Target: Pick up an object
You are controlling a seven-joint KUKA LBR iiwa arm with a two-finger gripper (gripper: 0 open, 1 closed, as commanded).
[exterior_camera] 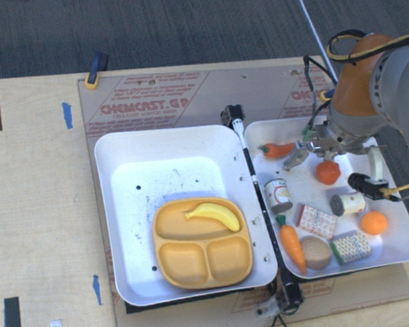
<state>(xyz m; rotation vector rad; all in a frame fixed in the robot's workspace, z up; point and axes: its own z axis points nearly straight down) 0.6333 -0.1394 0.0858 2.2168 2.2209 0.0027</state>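
My gripper (323,149) hangs low over the far part of the right bin (407,247), under the orange band of the arm. A red tomato (328,173) lies just in front of it, and a small red-orange pepper (279,149) lies to its left. Further toward the front are a small can (277,192), a white cylinder (347,203), an orange (373,223), a patterned box (316,220), a carrot (292,248), a brown round item (315,253) and a green-speckled box (351,247). I see nothing lifted by the gripper.
The left bin (118,167) holds a yellow divided plate (199,260) with a banana (214,216) in its far compartment. A black divider (252,169) runs between the bins. A black part with a yellow cable (368,185) hangs by the arm.
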